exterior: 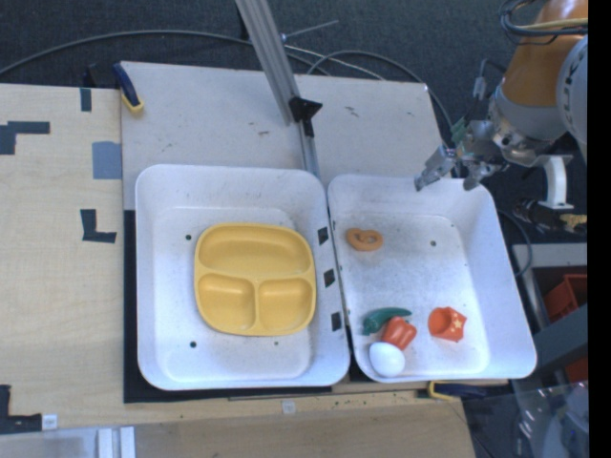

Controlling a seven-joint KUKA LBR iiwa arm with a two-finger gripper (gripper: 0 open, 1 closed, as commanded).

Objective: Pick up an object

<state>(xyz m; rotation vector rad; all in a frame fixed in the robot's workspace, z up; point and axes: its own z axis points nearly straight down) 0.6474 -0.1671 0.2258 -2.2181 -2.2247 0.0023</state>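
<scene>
The bench (220, 113) bears two white bins side by side. The left bin (158, 256) holds a yellow divided plate (255, 279), lying flat in its middle. The right bin (477, 256) holds four small things, any of which could serve the task.

The arm (539, 74) reaches in from the right, and its gripper (449, 172) hangs over the far rim of the right bin, near that bin's far right corner. Nothing sits between its fingers; whether they are spread or closed is too small to tell.

From the gripper, every candidate lies nearer to the viewer. A brown pretzel-like ring (364, 239) is the closest of them: near and to the left of the gripper, lying flat and alone on the bin floor, well apart from the rest. I judge it the easiest target, with room on all sides for the fingers.

The other three lie along the near wall. An orange-red block with a star (447, 323) stands by itself, almost straight toward the near side from the gripper. A red and green pepper (391, 326) lies to its left, long axis slanting, touching or just beside a white egg (387, 359) in the near left corner. That crowding could spoil a grasp
</scene>
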